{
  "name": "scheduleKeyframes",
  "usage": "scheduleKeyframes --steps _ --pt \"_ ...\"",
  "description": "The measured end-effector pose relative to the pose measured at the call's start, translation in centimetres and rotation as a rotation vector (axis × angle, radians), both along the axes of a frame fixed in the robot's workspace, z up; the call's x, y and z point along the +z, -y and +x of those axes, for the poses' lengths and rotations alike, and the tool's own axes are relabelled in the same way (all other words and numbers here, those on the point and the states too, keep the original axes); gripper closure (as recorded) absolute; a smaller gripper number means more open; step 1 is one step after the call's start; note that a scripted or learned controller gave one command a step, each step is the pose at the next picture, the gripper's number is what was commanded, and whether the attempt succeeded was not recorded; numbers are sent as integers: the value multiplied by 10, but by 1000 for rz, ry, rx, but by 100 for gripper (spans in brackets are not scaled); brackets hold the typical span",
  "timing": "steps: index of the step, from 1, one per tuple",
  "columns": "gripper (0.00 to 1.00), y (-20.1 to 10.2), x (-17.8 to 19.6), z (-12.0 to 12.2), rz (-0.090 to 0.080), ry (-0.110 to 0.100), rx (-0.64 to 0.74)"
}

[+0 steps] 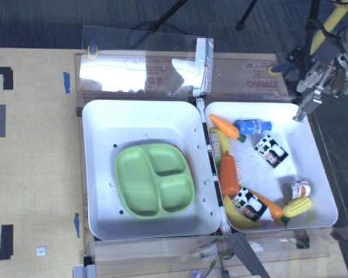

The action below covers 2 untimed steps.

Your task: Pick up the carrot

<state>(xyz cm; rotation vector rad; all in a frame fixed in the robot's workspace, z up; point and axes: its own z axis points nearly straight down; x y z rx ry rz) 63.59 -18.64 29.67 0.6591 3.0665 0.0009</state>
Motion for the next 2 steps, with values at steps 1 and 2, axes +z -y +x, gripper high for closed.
scheduleKeyframes --steps 1,2 --pt "0 -72 -124 18 0 0 200" --pt "0 -65 -98 -4 0 -1 382"
